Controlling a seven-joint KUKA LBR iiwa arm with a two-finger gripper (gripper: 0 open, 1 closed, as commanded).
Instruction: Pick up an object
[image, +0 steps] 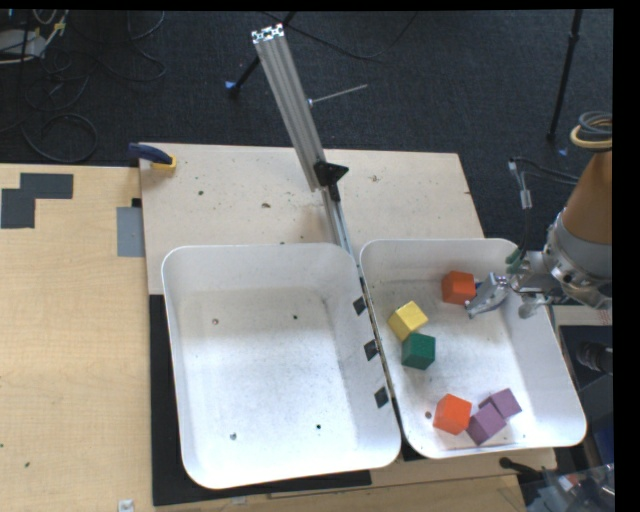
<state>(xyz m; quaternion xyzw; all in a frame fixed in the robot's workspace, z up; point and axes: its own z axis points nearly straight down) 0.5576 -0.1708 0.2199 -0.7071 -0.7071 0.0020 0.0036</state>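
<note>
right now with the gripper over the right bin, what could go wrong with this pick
The gripper sits just beside the orange cube, not over it, so closing here could nudge the cube away or grasp nothing. The yellow cube and green cube touch, so reaching for one may push the other. The two purple blocks lie close to the right bin's near wall, leaving little finger room.

Both white bins (270, 370) look like smooth, speckled plastic. The bench (70, 340) is pale matt wood. At twelve o'clock stands a ribbed metal post (295, 110).
</note>
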